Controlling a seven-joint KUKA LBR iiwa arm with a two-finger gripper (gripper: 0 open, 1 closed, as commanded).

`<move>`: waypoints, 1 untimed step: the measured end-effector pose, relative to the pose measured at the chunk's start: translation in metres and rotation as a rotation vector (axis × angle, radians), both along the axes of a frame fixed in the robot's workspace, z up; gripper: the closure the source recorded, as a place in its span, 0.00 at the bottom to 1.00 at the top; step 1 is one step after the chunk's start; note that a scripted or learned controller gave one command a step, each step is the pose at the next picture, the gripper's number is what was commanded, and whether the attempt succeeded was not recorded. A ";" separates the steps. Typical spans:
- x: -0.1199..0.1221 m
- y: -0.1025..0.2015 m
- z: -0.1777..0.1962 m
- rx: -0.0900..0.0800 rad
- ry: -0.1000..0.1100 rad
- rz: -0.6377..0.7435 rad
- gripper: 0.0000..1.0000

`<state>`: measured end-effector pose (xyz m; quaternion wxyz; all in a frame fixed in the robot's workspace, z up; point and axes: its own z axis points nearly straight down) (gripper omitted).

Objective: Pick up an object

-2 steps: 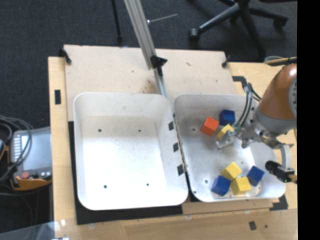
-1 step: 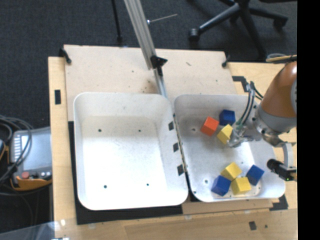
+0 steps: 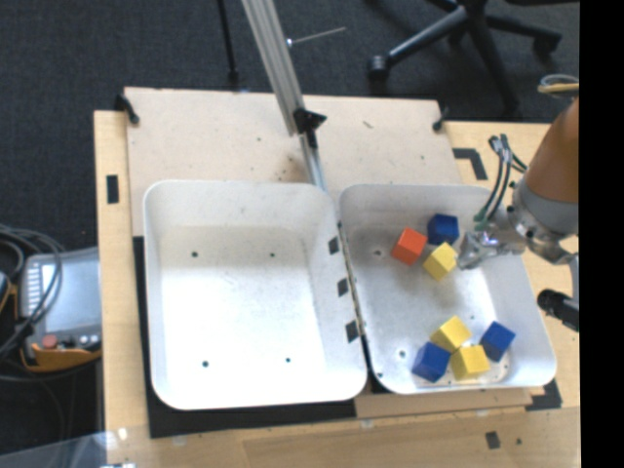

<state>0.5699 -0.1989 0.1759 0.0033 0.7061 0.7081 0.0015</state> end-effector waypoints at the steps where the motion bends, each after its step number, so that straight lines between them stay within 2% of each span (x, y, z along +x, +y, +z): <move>1: 0.002 -0.002 0.055 -0.001 -0.001 0.001 1.00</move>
